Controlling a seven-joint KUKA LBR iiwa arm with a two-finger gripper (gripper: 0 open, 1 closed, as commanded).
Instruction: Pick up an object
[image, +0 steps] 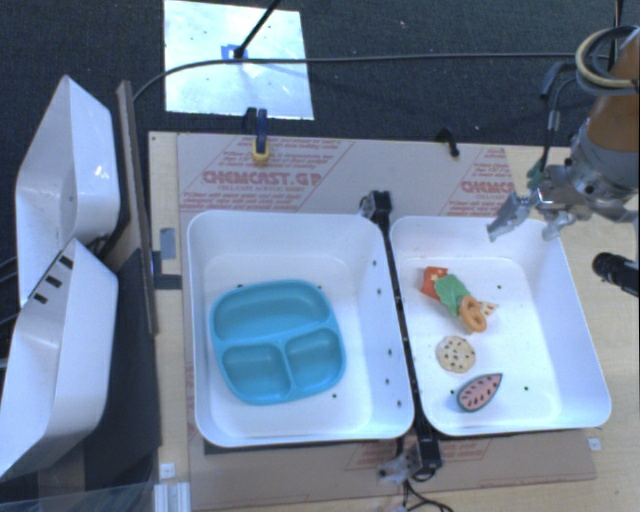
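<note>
Bins: two shallow white plastic bins; left bin (210, 260), right bin (570, 300)
Left bin: one light-blue three-compartment plastic tray (277, 340)
Right bin: one orange-green-red toy cluster (455, 296); one round speckled cookie (455, 354); one watermelon slice (479, 392)
Gripper (528, 222): fingers spread, grasping nothing; above right bin's far rim

Both bins are plain white, the left bin (372, 300) and the right bin (575, 320) alike. The divided tray (276, 340) is solid turquoise. Among the toy food, the cookie (455, 354) is tan with dark specks, and the watermelon slice (480, 391) is pink-red with dark seeds and a dark rind. An orange ring (473, 314) lies against a green piece (451, 293) and a red-orange piece (433, 279). The board (300, 175) beneath is pale brown with red lettering.
</note>
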